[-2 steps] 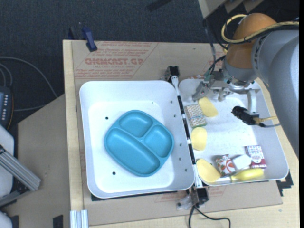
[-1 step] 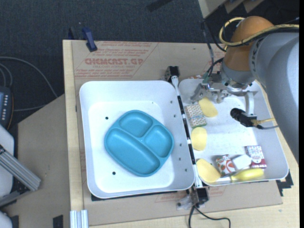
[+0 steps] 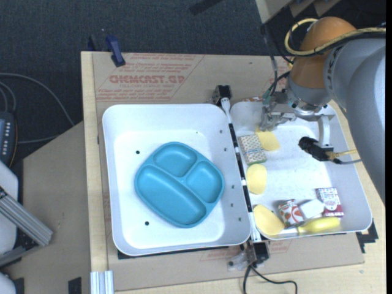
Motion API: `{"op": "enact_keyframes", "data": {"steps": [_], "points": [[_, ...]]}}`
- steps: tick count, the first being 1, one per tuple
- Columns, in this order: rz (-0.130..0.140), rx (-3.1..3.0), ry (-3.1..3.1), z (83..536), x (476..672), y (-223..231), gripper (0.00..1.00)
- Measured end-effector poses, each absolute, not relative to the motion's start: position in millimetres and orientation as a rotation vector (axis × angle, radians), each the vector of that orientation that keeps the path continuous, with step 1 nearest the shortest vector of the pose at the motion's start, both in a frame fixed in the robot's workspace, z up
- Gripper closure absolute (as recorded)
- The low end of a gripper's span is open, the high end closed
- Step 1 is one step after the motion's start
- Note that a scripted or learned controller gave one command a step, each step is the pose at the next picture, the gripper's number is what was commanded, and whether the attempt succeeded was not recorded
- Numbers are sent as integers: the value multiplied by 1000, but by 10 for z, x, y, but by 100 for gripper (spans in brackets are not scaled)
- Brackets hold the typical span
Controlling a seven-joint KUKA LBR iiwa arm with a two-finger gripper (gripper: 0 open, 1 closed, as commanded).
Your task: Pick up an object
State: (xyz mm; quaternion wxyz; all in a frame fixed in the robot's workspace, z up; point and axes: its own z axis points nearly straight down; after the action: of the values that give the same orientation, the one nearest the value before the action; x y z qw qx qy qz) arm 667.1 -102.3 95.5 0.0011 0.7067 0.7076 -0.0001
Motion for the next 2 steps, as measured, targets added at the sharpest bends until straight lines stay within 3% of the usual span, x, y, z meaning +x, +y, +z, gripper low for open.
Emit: {"op": "enact_keyframes", "data": {"steps": [1,2], "points": [[-1,2219,2222,953,6670,-1023,0],[-2,2222,2222,848,6664,-1052,0]]}}
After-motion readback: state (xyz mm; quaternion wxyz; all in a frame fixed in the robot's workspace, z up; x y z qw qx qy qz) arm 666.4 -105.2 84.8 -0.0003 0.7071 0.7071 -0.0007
